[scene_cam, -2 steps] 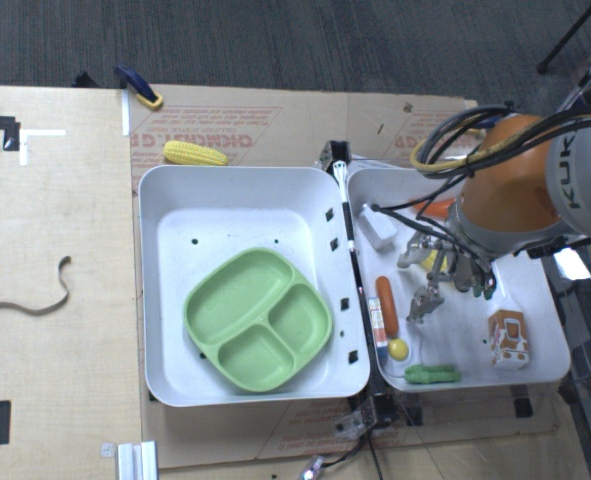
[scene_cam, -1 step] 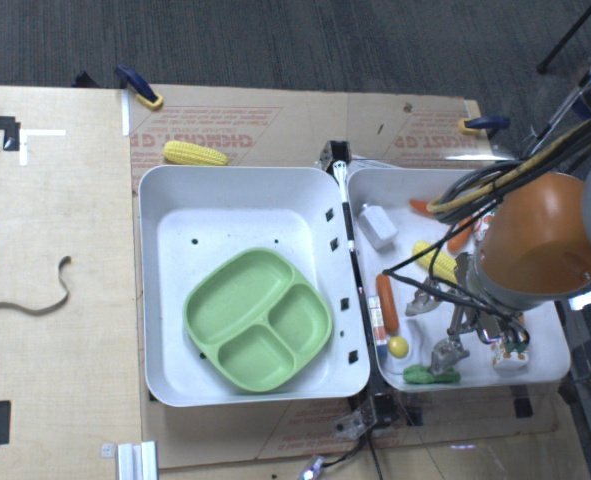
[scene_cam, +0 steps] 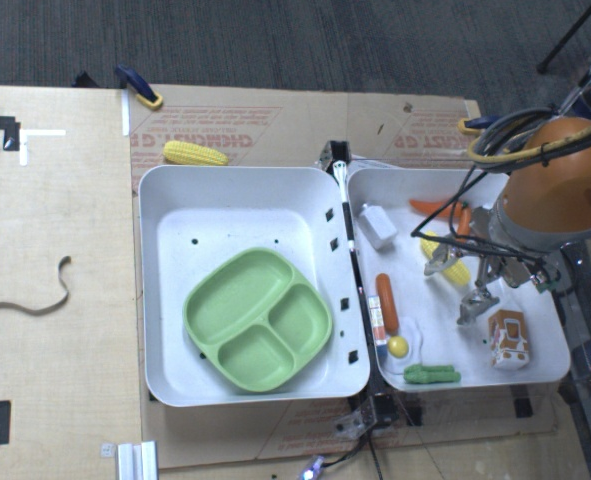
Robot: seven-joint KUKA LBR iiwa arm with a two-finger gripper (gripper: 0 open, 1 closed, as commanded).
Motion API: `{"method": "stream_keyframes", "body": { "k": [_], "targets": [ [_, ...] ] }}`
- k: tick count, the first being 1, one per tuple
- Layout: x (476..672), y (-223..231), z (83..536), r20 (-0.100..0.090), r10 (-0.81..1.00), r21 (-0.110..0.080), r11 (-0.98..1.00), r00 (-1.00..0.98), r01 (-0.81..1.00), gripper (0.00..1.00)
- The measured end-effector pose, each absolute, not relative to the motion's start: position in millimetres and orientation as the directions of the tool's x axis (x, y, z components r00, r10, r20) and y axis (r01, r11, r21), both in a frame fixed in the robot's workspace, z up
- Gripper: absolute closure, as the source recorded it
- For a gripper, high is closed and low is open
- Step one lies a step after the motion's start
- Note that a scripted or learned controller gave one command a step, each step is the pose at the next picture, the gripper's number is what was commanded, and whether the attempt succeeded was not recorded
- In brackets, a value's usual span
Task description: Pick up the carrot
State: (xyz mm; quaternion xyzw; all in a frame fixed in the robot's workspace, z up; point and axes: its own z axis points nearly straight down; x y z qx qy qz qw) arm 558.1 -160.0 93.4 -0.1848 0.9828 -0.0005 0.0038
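Note:
The carrot (scene_cam: 433, 208) is a thin orange piece lying at the back of the right bin (scene_cam: 445, 363); its right end runs under the arm's wrist. My gripper (scene_cam: 457, 284) hangs in the right half of that bin, in front of the carrot and apart from it. Its fingers (scene_cam: 473, 306) stand open, and one tip is over a small yellow corn piece (scene_cam: 453, 270). The carrot is not between the fingers.
The right bin also holds a white block (scene_cam: 377, 226), a hot dog (scene_cam: 386, 303), a yellow ball (scene_cam: 397, 346), a green vegetable (scene_cam: 431, 373) and a small carton (scene_cam: 508, 338). A green divided plate (scene_cam: 258, 318) lies in the left bin (scene_cam: 165, 268). A corn cob (scene_cam: 195, 153) rests behind the bins.

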Motion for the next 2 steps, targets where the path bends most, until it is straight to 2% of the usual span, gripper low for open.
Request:
{"method": "stream_keyframes", "body": {
  "k": [1,2],
  "targets": [
    [637.1,-186,95,-0.010,-0.198,-0.002,0.980,-0.980,-0.198,0.00],
    [544.5,-172,92,-0.004,-0.092,0.000,0.996,-0.996,-0.092,0.00]
  ]
}}
